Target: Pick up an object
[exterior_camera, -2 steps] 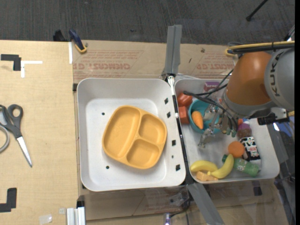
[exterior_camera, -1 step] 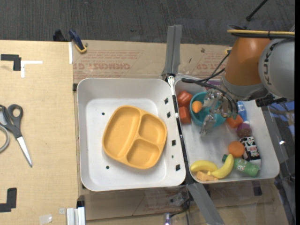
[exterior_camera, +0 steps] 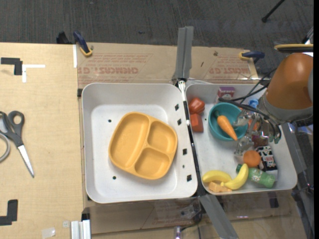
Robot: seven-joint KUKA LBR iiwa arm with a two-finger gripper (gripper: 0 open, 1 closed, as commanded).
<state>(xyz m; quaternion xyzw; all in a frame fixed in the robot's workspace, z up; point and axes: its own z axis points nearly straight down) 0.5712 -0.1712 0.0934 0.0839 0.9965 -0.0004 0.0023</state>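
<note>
The arm (exterior_camera: 291, 86) reaches in from the right and hangs over the right bin (exterior_camera: 214, 156). Its gripper (exterior_camera: 251, 133) is low over the middle of this bin, just right of the teal bowl (exterior_camera: 219, 128); how far it is open, and whether it has hold of anything, I cannot tell, because the metal parts are blurred together.

In the teal bowl lies a toy carrot (exterior_camera: 227, 126), tilted. Left of the bowl, near the wall of the bin, are two red pieces (exterior_camera: 196, 114), one above the other. A small purple box (exterior_camera: 227, 92) stands at the far wall. Just below the gripper sits an orange ball (exterior_camera: 251, 158), and beside it a small black-and-white carton (exterior_camera: 267, 158). At the near wall lie a yellow banana (exterior_camera: 227, 178) and a green object (exterior_camera: 263, 178).

The left bin (exterior_camera: 94, 133) holds a yellow divided plate (exterior_camera: 143, 146) with three compartments. On the surface (exterior_camera: 40, 158) far left lie scissors (exterior_camera: 19, 141).
</note>
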